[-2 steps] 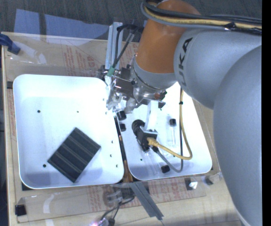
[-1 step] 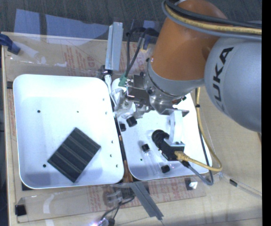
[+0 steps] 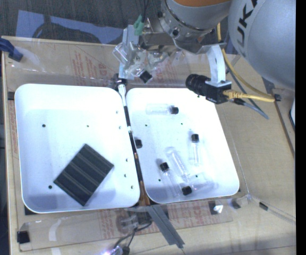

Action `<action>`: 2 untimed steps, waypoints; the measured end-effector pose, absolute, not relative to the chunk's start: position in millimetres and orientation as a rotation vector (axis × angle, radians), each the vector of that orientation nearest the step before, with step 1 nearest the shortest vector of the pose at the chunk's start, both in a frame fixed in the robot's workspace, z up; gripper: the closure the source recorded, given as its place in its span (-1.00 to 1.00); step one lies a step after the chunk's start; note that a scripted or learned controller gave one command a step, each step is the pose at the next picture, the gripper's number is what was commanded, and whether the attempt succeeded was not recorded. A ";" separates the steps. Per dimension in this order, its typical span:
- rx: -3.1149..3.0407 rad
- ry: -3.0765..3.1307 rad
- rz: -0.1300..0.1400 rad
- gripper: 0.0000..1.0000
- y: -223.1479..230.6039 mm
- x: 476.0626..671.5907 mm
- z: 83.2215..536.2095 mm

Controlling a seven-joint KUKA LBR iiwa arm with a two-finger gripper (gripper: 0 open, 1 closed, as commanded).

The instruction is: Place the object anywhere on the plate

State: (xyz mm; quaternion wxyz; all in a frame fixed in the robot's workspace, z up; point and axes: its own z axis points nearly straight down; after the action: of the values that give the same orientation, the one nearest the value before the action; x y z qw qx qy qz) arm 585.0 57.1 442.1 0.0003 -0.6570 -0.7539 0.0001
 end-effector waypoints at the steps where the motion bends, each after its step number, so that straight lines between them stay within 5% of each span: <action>1: -1.644 -2.672 0.005 1.00 105.4 516.3 341.0; 2: -1.659 -2.665 0.007 1.00 210.8 475.0 268.5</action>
State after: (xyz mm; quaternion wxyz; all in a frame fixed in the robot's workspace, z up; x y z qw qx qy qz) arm 475.0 210.8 268.5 0.0012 -0.5286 -0.8489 0.0023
